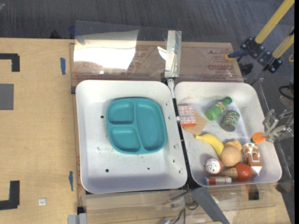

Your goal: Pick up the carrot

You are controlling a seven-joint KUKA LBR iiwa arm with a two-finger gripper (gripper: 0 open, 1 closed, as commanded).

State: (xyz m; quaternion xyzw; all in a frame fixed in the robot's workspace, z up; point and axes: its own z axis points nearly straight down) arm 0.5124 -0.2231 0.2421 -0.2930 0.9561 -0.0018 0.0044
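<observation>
Carrot (258,137) lies at the right edge of the right bin (268,107), against the wall, roughly halfway along that edge. You can read it as a small orange piece, but it is too small and too masked by the gripper (274,129) to tell which end is the tip; its long axis seems to run roughly across the bin, from the wall toward the middle. The gripper sits at that same edge, touching or just over the orange piece, and whether it is spread or pinching cannot be told. Judge the step as the grasp itself. To do it well, set the closing direction across the long axis, keep clear of the bin wall, and lift straight up so the box (252,154) and potato (230,157) near it are not disturbed. Confirm hold before moving away.
</observation>
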